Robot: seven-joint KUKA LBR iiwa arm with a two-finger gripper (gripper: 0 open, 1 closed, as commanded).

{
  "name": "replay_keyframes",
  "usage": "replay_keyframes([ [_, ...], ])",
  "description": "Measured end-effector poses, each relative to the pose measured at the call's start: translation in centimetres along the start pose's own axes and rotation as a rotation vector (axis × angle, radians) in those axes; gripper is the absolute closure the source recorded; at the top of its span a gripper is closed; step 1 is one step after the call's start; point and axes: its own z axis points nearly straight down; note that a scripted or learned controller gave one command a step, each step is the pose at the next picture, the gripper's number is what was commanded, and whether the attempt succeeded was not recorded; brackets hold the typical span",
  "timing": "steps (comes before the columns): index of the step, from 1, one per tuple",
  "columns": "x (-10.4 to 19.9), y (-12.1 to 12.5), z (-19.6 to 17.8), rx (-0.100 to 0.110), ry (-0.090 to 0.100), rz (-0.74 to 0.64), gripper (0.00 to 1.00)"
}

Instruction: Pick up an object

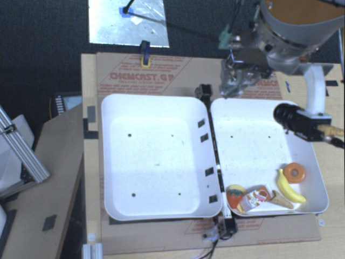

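From my seat the arm [302, 9] comes in at about two o'clock, its broad grey body and orange band bulking large in the upper right. The wrist points down and toward nine o'clock, and the gripper [237, 85] hangs just past twelve o'clock of centre. It's a blurred grey cluster, and I can't read how the tips are set.

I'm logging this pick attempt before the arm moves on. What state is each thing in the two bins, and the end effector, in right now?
end effector: raised over the right bin's far-left corner, nothing seen in it
banana: lying loose, right bin's near-right corner
orange ring: flat, beside the banana
tomato-like toy: resting at the near wall
small packet: lying against that toy
right bin: holds all the objects
left bin: white floor bare
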Motion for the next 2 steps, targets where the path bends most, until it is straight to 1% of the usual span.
replay_keyframes([
  [1,-3.8,0.0,7.4,0.007,-0.002,-0.002,1.00],
  [2,3.4,-0.1,4.5,-0.002,0.004,-0.017,1.00],
])
